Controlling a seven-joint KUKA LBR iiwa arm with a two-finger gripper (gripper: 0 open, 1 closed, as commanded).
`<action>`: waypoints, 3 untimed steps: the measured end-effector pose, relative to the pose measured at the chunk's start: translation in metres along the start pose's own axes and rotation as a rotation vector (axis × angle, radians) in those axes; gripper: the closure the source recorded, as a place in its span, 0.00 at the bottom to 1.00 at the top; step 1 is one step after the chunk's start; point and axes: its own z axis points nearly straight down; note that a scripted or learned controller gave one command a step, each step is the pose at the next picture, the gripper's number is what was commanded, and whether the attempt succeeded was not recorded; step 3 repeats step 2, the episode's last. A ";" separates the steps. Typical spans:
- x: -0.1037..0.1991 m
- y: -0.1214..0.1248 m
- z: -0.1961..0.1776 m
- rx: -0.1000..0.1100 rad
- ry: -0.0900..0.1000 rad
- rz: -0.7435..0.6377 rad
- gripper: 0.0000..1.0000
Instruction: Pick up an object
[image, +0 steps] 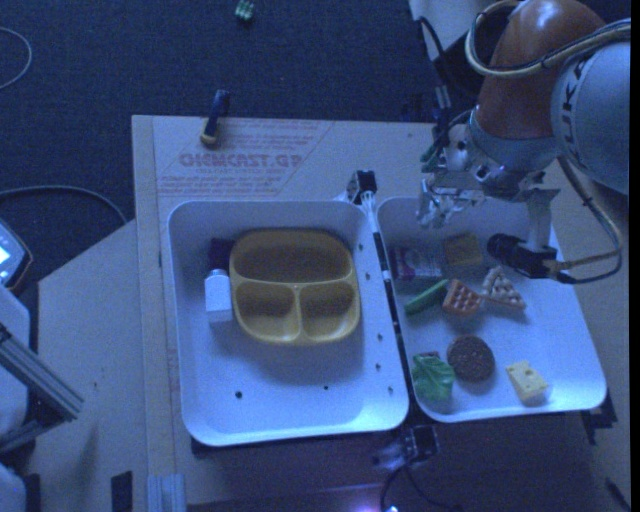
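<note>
My gripper (438, 212) hangs over the far left corner of the right bin (572, 335), just above its floor. Below it lie a purple-and-white packet (415, 264) and a tan square block (462, 248). Further forward in the same bin are a green pea pod (427, 297), an orange waffle (461, 298) and a pale triangular slice (503, 288). Near the front rim sit a brown cookie (470, 357), a green leaf (434, 375) and a yellow cheese wedge (527, 381). Nothing shows in the gripper's grasp.
The left bin (190, 340) holds a yellow divided plate (294, 285), a small white bottle (218, 295) and a dark item (221, 249) behind it. A black cable fitting (515, 250) from the arm reaches over the right bin. A clip (213, 118) lies on the board behind.
</note>
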 end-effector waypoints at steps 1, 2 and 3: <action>-0.003 -0.001 0.018 0.002 -0.002 0.004 1.00; 0.001 -0.004 0.017 0.000 -0.001 0.004 1.00; 0.001 -0.004 0.017 0.000 -0.001 0.004 1.00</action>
